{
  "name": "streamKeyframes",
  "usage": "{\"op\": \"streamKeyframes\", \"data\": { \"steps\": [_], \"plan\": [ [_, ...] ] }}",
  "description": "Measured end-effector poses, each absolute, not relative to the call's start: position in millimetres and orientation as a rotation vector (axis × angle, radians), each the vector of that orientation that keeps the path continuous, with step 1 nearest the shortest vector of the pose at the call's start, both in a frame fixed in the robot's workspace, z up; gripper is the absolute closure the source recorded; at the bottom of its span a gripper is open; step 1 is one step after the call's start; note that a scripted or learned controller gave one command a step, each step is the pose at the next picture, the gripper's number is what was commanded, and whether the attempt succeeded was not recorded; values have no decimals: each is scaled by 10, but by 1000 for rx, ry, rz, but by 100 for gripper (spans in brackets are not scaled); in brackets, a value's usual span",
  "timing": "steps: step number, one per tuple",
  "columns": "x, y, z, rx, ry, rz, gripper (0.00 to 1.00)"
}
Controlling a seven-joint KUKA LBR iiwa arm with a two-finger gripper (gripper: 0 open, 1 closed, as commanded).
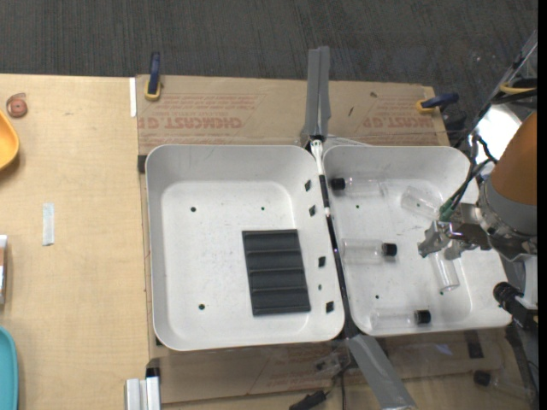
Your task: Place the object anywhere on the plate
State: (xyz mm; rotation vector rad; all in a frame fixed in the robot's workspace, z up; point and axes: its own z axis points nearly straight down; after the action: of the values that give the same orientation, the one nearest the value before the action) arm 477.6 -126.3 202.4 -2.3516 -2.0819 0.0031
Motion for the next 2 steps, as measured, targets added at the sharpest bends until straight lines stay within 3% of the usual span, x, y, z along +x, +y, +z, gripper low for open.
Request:
{"op": "streamKeyframes", "data": {
  "steps": [1,2],
  "plan": [
    [4780,-277,2440,-2295,-2145,4,100],
    [4769,971,2103,-2099,-2334,9,100]
  ]
}}
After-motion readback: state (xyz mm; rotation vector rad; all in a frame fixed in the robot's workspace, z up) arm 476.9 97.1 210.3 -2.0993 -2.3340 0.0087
